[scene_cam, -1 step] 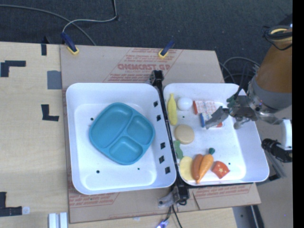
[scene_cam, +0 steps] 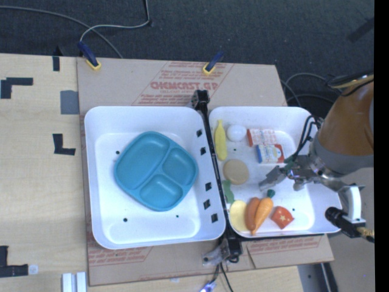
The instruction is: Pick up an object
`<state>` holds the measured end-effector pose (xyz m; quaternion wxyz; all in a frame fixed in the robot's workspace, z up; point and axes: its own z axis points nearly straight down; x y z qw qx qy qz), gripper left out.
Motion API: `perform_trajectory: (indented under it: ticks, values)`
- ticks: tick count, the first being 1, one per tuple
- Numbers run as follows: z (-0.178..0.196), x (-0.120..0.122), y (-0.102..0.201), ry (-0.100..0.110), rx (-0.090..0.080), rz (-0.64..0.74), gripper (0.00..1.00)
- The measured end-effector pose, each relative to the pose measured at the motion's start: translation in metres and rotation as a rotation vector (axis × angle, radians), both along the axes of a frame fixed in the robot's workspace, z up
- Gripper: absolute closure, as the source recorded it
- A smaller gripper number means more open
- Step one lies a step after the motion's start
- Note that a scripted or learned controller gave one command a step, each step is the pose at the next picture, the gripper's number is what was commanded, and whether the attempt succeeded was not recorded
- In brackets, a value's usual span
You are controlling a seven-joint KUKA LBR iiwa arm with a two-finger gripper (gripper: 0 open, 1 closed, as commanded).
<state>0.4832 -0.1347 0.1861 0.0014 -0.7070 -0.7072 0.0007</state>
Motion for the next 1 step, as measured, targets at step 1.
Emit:
perform_trajectory:
  ticks: [1]
  values:
    - [-0.0999, 0.0015, 0.0057, -0.005, -0.001, 0.0, 0.0]
